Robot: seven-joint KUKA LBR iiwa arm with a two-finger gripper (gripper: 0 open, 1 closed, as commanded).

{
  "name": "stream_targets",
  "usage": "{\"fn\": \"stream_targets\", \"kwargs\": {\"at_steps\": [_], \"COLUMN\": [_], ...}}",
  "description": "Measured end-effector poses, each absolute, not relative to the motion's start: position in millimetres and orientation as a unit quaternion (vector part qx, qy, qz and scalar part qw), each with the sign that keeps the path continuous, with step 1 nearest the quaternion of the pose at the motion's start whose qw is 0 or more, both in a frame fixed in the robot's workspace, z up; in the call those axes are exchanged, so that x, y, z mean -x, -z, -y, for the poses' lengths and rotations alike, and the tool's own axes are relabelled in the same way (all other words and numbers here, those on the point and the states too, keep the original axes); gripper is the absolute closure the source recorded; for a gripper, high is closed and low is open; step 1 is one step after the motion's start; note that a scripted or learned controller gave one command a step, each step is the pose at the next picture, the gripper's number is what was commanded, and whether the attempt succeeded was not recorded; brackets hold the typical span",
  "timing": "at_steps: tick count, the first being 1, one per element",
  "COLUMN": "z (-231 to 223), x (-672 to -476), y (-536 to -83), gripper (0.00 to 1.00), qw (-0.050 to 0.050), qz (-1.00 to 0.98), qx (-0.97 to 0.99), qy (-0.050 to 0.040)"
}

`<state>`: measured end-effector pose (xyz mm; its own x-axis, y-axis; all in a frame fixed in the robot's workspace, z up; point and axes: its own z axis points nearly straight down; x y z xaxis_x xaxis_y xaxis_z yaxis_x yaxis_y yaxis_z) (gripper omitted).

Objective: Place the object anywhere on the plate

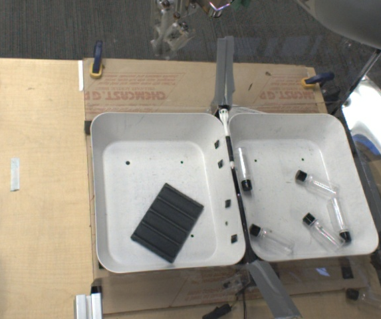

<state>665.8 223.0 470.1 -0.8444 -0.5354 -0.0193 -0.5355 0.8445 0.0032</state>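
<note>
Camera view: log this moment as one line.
hand: high above bench, back of left bin | dark ribbed plate: flat in left bin | clear vials: loose in right bin | placement: not yet done

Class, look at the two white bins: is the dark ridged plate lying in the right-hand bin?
No. The dark ridged plate lies in the left bin, while the right bin holds clear tubes.

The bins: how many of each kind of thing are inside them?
Clear tubes with black caps: 5, all in the right bin
Dark ridged plate: 1, in the left bin
Total: 6
</note>
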Motion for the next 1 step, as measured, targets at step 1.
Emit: {"fn": "stream_targets", "kwargs": {"at_steps": [1], "z": [-149.2], "x": [-660.2], "y": [-441.7], "gripper": [1.00], "qw": [0.001], "qz": [-0.860], "qx": [0.510], "qy": [-0.0006]}}
